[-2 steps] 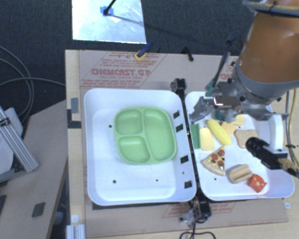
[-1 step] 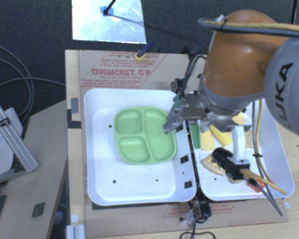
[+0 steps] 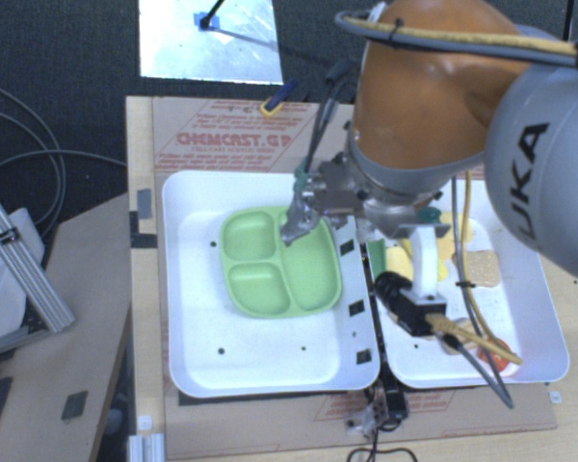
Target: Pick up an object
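Note:
A light green divided plate (image 3: pixel 275 275) lies flat in the left white bin (image 3: pixel 202 354). My gripper (image 3: pixel 297 221) hangs low over the plate's upper right compartment, close to its rim. Nothing shows between its tips, and I cannot tell whether it touches the plate. The big orange and grey wrist hides the top of the right bin.
The right bin (image 3: pixel 535 354) holds a yellow piece (image 3: pixel 399 259), a tan toast-like slice (image 3: pixel 483 269) and an orange-red item (image 3: pixel 493 351) near its front edge. A cardboard sheet (image 3: pixel 231 138) lies under both bins. Cables run off the bench at the left.

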Controlling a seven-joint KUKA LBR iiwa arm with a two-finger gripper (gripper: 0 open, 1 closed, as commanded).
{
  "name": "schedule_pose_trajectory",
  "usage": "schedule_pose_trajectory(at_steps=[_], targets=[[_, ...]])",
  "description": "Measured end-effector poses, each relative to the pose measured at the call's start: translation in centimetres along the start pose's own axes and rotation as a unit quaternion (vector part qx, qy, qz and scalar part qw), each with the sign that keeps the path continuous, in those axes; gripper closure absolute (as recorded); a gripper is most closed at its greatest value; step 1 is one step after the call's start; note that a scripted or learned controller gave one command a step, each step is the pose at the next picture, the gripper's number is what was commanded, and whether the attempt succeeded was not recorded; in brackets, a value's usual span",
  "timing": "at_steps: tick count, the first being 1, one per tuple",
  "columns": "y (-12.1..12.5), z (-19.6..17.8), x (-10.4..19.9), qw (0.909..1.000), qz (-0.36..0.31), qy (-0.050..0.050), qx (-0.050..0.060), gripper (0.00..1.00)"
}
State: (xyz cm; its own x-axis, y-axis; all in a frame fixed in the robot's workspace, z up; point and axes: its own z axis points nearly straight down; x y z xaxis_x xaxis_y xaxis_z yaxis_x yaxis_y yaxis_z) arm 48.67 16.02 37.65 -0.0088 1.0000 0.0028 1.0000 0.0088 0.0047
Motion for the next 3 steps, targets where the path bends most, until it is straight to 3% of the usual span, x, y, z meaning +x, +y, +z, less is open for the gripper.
schedule_pose_trajectory(at_steps=[1, 2, 3], targets=[[0.1, -5.5, 0.8, 1.0000, 0.002, 0.000, -0.001, 0.00], [0.0, -0.8, 5.2, 1.0000, 0.001, -0.001, 0.003, 0.00], [0.1, -14.0, 7.6, 1.0000, 0.001, 0.003, -0.005, 0.00]])
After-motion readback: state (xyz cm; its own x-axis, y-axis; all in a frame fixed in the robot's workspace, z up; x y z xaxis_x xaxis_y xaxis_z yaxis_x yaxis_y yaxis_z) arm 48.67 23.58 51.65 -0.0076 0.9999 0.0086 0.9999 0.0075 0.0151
